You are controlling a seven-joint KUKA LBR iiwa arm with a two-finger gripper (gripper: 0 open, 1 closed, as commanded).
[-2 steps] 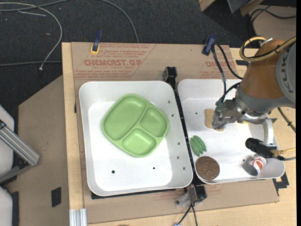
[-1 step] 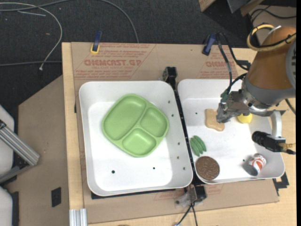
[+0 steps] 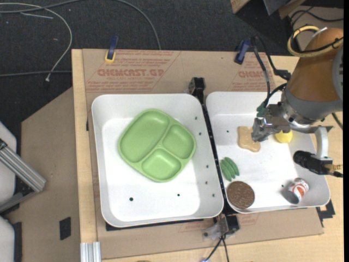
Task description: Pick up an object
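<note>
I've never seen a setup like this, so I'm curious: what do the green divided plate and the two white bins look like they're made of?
The green divided plate looks like molded plastic: one even color, soft rounded compartment edges, a dull satin sheen. The two white bins, left and right, also seem to be plastic, smooth and slightly glossy, with rounded corners and thin raised rims. Painted metal can't be ruled out from this view.

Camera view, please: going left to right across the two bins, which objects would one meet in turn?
Green divided plate → green leafy piece → brown round disc → tan piece → yellow object → red-and-white can.
</note>
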